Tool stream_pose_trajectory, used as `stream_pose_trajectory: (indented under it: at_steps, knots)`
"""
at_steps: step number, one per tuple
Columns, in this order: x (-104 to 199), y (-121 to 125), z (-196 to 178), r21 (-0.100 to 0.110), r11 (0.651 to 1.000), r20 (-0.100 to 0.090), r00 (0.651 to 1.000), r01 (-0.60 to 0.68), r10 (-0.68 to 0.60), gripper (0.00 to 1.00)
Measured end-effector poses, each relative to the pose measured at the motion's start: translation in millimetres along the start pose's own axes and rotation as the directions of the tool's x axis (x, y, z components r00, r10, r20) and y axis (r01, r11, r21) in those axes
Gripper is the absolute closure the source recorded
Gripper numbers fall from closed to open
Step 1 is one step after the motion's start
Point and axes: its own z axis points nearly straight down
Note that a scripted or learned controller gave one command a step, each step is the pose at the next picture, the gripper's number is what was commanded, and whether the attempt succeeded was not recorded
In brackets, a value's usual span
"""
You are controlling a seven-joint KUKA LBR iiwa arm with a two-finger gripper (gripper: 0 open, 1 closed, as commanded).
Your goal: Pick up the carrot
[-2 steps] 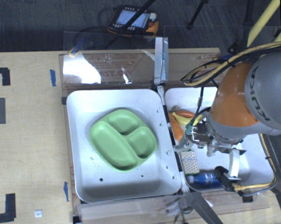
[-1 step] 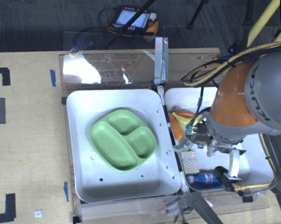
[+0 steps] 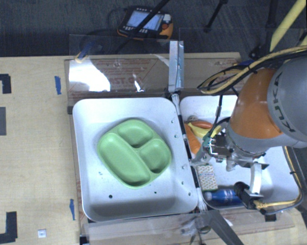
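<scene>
The carrot is seen in the right bin, by its left wall, just left of the gripper & partly hidden by the wrist. The claw's state can't be told; nothing is visibly gripped. A green plate sits in the left bin. Both bins rest on a wood bench. The carrot looks orange, tapered, beside sth yellow.

We see a robotics lab: a plywood bench marked with black tape squares, two white bins side by side, a clear plastic guard at twelve o'clock, a handheld control pendant on dark carpet, and cabling toward one o'clock.
</scene>
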Motion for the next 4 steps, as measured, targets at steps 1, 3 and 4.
stream_pose_trajectory:
  at_steps: [1,3,4]
  knots:
    - [-11,2,0,0.002,0.874,0.002,0.874,-0.487,0.487,0.0]
    - [-86,17,90,0.002,0.94,-0.001,0.94,-0.342,0.342,0.0]
    - [-86,15,85,0.01,0.939,0.003,0.939,-0.344,0.344,1.0]
